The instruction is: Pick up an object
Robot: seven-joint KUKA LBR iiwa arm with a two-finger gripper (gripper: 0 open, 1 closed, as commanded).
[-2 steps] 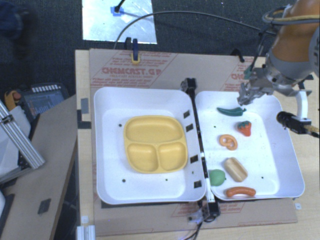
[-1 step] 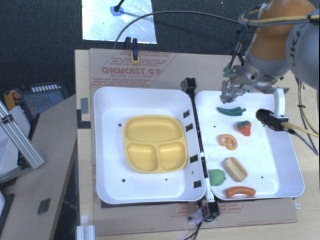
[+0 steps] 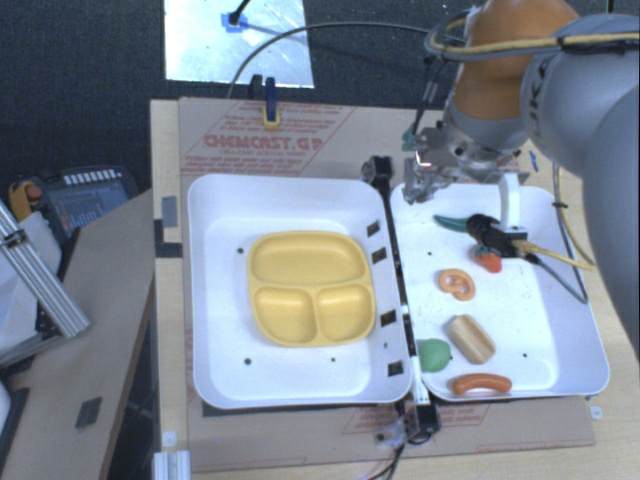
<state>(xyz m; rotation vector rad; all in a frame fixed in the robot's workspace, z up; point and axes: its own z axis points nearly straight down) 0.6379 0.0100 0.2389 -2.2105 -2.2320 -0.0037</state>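
Where the right bin (image 3: 560, 338) comes nearest the camera, a sausage (image 3: 482, 384) lies well nearer than the pretzel (image 3: 457, 284) and slightly to its right. The sausage's long axis runs left to right, along the near rim. A green lump (image 3: 434, 354) sits nearer than the pretzel and a little to its left, close against the divider between the bins. Its shape is too rounded to give an axis.

A roll (image 3: 470, 338) lies just nearer than the pretzel and just beside the lump. Its long axis is slanted, from far-left to near-right. The pretzel itself lies flat about midway along the bin.

A small red piece (image 3: 488, 262) rests just beyond the pretzel to the right, too small for its heading to be told. Farther beyond the pretzel lies a teal thing (image 3: 452, 222). Its long axis runs nearly left to right, with a thin tip pointing left toward the divider.

The gripper (image 3: 422, 183) hangs beyond the pretzel and to its left, over the bin's far-left corner, near the teal tip but apart from it. Whether the claw is apart or together cannot be told.

Left of the pretzel, across the divider, a yellow tray (image 3: 308, 288) lies flat in the left bin (image 3: 215, 298).
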